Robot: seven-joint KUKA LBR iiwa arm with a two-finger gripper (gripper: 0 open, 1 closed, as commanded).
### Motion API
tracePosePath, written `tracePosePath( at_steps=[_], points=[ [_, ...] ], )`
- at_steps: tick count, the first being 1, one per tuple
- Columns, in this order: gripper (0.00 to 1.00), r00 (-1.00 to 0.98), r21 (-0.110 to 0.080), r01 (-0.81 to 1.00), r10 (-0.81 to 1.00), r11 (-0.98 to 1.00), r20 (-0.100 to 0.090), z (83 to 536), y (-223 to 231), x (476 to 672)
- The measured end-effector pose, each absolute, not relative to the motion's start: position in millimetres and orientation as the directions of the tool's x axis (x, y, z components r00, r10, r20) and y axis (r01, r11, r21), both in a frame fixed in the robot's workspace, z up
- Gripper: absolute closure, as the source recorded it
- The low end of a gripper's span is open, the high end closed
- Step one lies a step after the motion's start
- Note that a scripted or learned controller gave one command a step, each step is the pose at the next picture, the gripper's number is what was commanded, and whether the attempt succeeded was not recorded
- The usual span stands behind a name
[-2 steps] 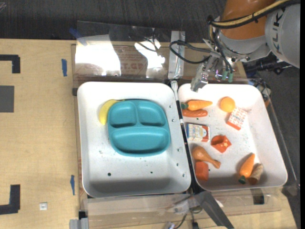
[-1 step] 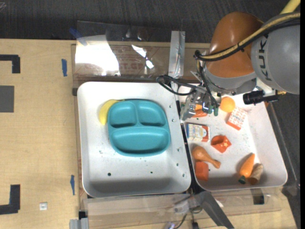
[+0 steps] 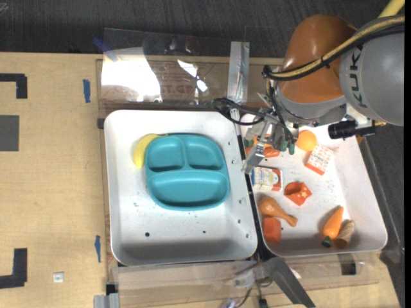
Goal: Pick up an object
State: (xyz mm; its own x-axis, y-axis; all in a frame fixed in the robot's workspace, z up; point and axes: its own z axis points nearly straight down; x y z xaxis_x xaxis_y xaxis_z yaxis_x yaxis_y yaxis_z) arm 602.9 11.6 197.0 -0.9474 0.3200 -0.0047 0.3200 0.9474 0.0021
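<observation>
Pincer (image 3: 268, 141) is hanging low over the top left corner of the right bin (image 3: 366, 197), close to the wall it shares with the left bin (image 3: 122, 191); whether it is open or closed I cannot tell, since cables and metal parts are crowding it. Nothing is visibly sitting in its grip. Just below it a small white carton (image 3: 266, 179) is lying flat, and beside that a red crumpled piece (image 3: 297, 192) is resting on the bin floor. An orange ball (image 3: 307, 139) is lying to the right of the pincer, with a red and white packet (image 3: 319, 160) next to it. Lower down, a toy drumstick (image 3: 277, 210), a red block (image 3: 272, 230) and a carrot (image 3: 332, 224) are lying apart from each other. Over in the left bin a teal divided tray (image 3: 187, 171) is covering part of a yellow object (image 3: 140, 148). Both bins are sitting on the wooden tabletop (image 3: 51, 191)
</observation>
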Motion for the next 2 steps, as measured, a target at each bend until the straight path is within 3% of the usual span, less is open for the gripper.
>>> tracePosePath(
  at_steps=[1, 2],
  points=[
    [0.00, -0.947, 0.000, 0.322, 0.322, 0.947, -0.004, 186, -28, 540.2],
    [0.00, -0.895, -0.001, 0.445, 0.445, 0.895, -0.002, 151, -99, 505.6]
  ],
)
